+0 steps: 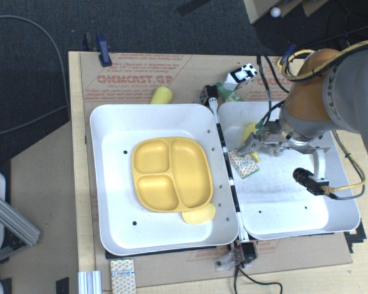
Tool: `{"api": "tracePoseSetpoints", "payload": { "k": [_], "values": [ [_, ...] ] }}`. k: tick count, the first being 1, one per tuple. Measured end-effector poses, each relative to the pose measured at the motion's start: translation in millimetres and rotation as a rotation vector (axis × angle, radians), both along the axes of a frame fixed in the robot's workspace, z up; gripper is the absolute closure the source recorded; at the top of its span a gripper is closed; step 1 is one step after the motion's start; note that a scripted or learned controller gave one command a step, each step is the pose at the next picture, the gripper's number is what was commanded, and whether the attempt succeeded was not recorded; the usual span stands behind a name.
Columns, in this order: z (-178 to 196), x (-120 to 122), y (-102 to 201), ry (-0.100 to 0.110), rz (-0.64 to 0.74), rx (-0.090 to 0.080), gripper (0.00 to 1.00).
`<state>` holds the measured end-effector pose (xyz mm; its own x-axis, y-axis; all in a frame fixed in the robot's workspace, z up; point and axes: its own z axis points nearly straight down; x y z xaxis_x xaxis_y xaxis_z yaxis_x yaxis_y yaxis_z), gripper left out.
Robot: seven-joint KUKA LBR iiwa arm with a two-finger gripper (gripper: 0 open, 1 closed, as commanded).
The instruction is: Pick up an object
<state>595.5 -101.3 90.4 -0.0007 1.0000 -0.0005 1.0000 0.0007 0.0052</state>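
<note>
Left bin (pixel 104 164): yellow divided plate (pixel 170 173) at centre, a pale yellow piece (pixel 199 214) touching its near edge. Right bin (pixel 331 216): patterned packet (pixel 243 163) against the left wall; a small yellow object (pixel 251 130) near the far-left corner. Gripper (pixel 253 144) low over the packet; finger state cannot be told.

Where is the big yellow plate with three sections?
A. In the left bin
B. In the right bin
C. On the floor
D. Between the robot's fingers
A. The yellow divided plate lies flat in the left bin, while the end effector is over the right bin.
</note>
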Motion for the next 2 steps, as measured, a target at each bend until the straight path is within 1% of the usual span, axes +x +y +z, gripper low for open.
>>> {"api": "tracePoseSetpoints", "payload": {
  "k": [1,2],
  "values": [
    [-1,66,2,-0.006,0.000,-0.002,0.00],
    [10,67,4,-0.009,0.003,-0.001,1.00]
  ]
}}
